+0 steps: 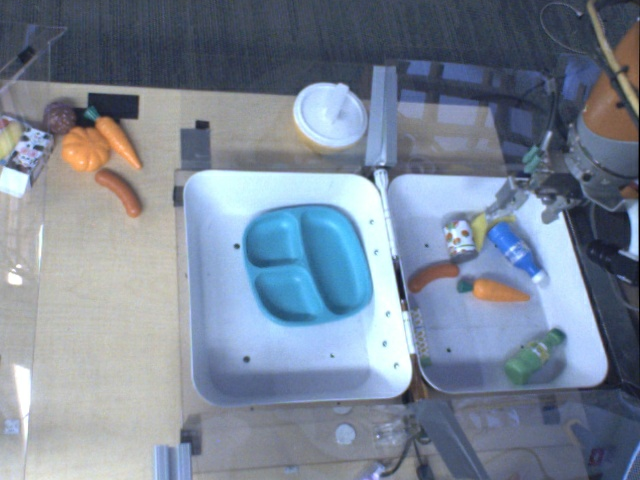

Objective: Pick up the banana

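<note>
Banana (481,230): lies in the right bin (590,363), between a small can (459,236) and a blue bottle (515,249), with a sausage (432,275), carrot (497,290) and green bottle (533,356) nearby. Left bin (215,368) holds a blue divided tray (305,263). Tool (512,196): tip at the banana; finger state cannot be determined. Tabletop (100,298): light wood.

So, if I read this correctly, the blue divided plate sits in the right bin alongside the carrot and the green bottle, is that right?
Not quite. In the camera view the blue divided plate sits in the left bin, by itself. The carrot and the green bottle are indeed in the right bin.
</note>
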Motion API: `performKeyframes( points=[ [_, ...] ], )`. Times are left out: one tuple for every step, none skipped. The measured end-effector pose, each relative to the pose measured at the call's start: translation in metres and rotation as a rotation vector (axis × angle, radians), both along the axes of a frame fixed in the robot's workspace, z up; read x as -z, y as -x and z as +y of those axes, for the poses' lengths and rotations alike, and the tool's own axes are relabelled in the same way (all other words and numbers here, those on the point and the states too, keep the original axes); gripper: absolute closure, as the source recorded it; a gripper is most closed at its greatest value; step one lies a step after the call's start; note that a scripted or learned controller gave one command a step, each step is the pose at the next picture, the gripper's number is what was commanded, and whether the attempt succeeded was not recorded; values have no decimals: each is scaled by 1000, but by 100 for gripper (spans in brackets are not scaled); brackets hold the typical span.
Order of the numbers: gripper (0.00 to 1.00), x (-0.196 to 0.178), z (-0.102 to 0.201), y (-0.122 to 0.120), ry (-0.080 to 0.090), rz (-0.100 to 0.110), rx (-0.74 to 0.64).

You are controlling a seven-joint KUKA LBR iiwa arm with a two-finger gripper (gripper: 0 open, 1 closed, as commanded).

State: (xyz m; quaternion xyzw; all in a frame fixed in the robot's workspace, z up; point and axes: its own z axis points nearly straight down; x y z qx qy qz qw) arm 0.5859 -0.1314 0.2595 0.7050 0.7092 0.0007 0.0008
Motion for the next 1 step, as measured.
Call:
performKeyframes(
  points=[
    [0,83,-9,-66,1,0,-16]
  ],
)
